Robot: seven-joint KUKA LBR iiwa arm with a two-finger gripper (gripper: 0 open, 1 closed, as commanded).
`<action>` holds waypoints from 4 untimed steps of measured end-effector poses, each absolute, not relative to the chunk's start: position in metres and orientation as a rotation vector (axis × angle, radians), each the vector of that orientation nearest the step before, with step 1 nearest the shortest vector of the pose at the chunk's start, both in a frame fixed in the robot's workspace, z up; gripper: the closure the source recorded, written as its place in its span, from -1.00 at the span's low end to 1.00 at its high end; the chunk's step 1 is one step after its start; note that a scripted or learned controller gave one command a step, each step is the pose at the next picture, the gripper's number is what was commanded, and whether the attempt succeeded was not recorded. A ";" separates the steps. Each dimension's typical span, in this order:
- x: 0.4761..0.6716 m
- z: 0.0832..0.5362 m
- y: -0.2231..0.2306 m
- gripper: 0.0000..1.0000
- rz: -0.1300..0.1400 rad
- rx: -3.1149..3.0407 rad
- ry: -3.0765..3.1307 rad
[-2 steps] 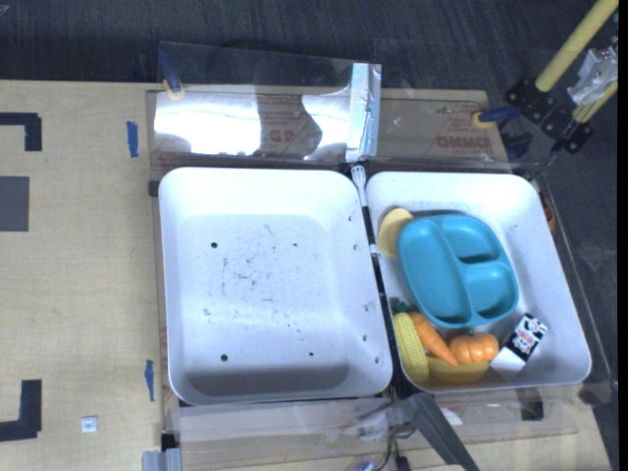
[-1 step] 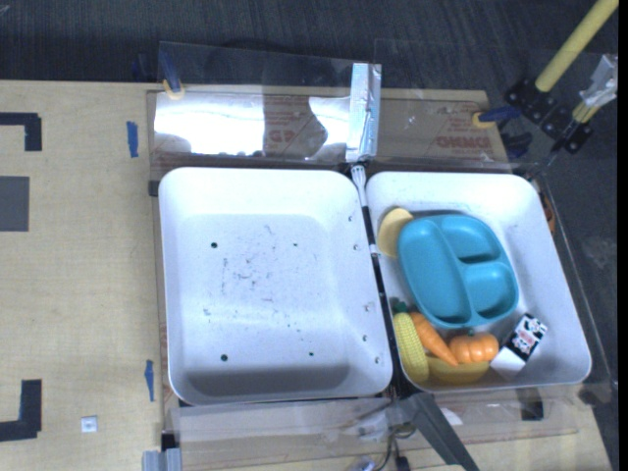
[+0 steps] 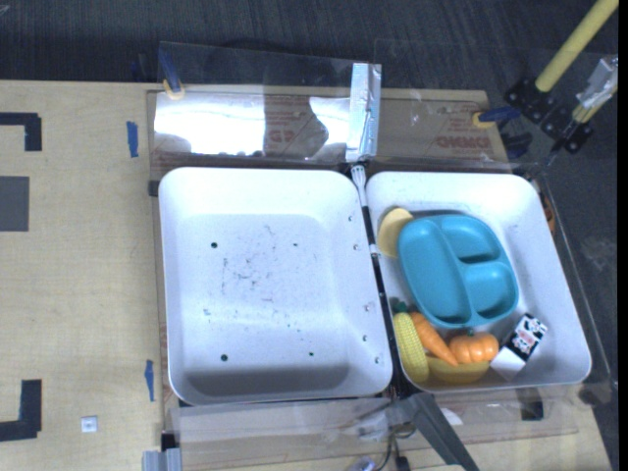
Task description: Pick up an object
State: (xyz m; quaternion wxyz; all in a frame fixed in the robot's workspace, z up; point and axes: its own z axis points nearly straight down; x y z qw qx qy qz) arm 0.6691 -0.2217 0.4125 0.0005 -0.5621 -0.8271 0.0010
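The right bin holds a cluster of toys. A blue divided plate lies tilted in its middle and covers part of a pale yellow piece at its upper left. Along the bin's front wall lie a yellow corn cob, an orange carrot and a round orange fruit, resting on a yellow item. At the front right of them sits a small white box with black marks.
The left bin shows a scuffed white floor. Behind both bins stand clear plastic panels. A yellow rod with a black clamp crosses the top right corner. Wooden bench top stretches to the left.
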 end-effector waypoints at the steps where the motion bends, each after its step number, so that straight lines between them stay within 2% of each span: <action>1: 0.669 0.411 -0.222 1.00 0.003 -1.700 -2.641; 2: 0.669 0.361 -0.222 1.00 0.004 -1.597 -2.698; 4: 0.669 0.435 -0.222 1.00 0.001 -1.357 -2.838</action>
